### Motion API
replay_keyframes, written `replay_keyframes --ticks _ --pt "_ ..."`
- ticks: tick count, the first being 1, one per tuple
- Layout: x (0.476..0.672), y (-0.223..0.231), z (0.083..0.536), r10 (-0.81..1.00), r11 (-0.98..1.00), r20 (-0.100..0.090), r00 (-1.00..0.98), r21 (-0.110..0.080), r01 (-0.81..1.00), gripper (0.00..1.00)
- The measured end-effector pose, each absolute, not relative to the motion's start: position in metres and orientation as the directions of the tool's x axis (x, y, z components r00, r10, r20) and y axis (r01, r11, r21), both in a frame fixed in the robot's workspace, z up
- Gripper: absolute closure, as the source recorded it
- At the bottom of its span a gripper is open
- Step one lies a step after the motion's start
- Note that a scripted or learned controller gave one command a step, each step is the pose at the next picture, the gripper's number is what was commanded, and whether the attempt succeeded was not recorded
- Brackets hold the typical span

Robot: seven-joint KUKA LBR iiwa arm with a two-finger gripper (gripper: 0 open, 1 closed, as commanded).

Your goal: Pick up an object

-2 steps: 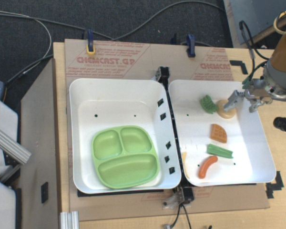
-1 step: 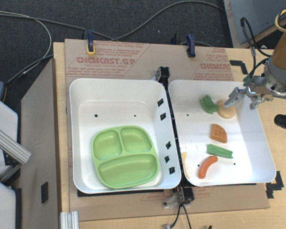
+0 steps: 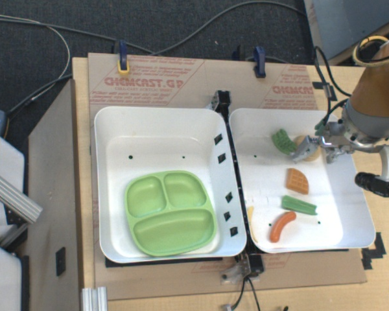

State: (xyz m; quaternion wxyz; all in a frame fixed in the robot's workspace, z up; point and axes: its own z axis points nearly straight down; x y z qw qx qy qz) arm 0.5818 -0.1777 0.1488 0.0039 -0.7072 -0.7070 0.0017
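Pick not done yet, as far as I can judge: nothing is sitting between the fingers of the hand (image 3: 314, 146), and every item is lying on the floor of the right bin (image 3: 350, 199). The arm (image 3: 376, 89) is reaching in from the right and the hand is hanging low over the far part of that bin, fingers looking spread apart, one metal finger angling down-left toward the bin floor. Nearest candidate is the dark green piece (image 3: 284, 141), lying just beside the hand on its left, close to the finger tip but I can't tell whether they're touching. There's also a small tan thing (image 3: 309, 149) right under or against the fingers, partly hidden, can't identify it. Further toward the near edge: an orange wedge (image 3: 297, 181) near the hand, then a green bean-like piece (image 3: 299, 205), then an orange-red sausage shape (image 3: 282, 226), both well apart from the hand. Left bin (image 3: 117, 135) is carrying a green divided plate (image 3: 170, 211), well away from the hand, not in play right now. Both bins are sitting side by side on the brown surface (image 3: 181, 83). Remaining, in my read: close on something, most likely the dark green piece or the tan thing, then lift clear. So it's looking like approach or pre-grasp, with grasp and lift still outstanding.
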Motion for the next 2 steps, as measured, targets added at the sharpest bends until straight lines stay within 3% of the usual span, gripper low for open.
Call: replay_keyframes --ticks 1,2 --pt "0.577 -0.168 0.1 1.0 0.0 0.003 0.0 -0.007 1.0 0.0" --pt "0.576 -0.168 0.084 1.0 0.0 0.002 0.0 -0.004 1.0 0.0"
